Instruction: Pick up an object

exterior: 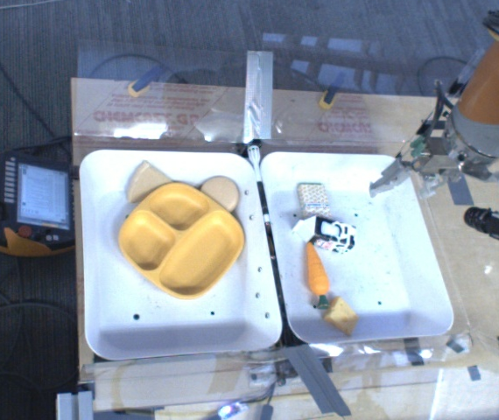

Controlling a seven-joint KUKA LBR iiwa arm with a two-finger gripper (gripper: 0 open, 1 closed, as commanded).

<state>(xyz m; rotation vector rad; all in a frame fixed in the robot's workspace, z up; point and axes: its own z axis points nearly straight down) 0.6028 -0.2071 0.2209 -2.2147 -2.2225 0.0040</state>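
Carrot [317,270] in right bin [425,261]

Both bins [101,322] are white. The divided plate [181,239] is yellow, with two tan pieces [149,179] behind it. The carrot [318,271] is orange with a green stub, the wedge [340,315] yellowish, the small toy [333,234] black and white, the block [314,199] pale and dotted.

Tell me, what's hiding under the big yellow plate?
Two tan rounded pieces peek out from behind the yellow plate: one at its upper left, another at its upper right. Their covered parts, and anything else beneath, can't be seen.
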